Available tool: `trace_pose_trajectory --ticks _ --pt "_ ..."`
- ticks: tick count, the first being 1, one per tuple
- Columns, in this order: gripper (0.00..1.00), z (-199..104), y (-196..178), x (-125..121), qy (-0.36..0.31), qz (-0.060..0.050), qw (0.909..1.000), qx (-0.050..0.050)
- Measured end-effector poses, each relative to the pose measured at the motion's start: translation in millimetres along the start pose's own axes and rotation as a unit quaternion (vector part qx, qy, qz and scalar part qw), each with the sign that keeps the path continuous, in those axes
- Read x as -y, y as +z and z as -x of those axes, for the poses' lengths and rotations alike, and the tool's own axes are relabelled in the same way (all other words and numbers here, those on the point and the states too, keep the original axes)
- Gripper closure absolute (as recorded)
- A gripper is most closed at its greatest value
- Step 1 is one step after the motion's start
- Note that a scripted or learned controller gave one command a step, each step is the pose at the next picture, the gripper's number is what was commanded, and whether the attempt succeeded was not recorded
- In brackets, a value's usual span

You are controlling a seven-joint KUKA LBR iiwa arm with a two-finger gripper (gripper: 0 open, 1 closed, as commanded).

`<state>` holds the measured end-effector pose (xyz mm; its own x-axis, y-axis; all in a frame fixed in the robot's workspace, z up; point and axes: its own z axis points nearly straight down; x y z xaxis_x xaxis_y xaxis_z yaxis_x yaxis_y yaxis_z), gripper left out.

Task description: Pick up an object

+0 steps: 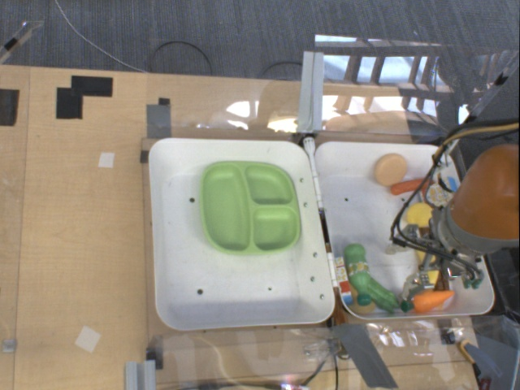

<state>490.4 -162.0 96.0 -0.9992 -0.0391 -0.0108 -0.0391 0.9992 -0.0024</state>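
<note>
The right bin [349, 177] holds several toy foods. A tan round piece [392, 169] lies at the back, with a red-orange stick [405, 188] just in front of it. A yellow piece [418, 215] sits partly under the arm. Near the front wall lie a green bottle-shaped toy [356, 261], a green vegetable [378, 291] and an orange carrot [433, 301]. My gripper [439, 276] hangs low over the bin's front right corner, just above the carrot and beside the yellow piece. The wrist with its orange band [494, 195] hides the bin's right side.
A green divided plate [249, 206] lies in the middle of the left bin [175, 283]. A ridge [318, 218] separates the two bins. Black cables [406, 218] loop from the wrist over the right bin. A clear guard frame [382, 63] stands behind the bins.
</note>
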Motion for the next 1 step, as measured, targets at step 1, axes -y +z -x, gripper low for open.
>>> trace_pose_trajectory --ticks 1 --pt "0.0 7.0 4.4 -66.5 0.062 -0.001 0.9981 0.006"
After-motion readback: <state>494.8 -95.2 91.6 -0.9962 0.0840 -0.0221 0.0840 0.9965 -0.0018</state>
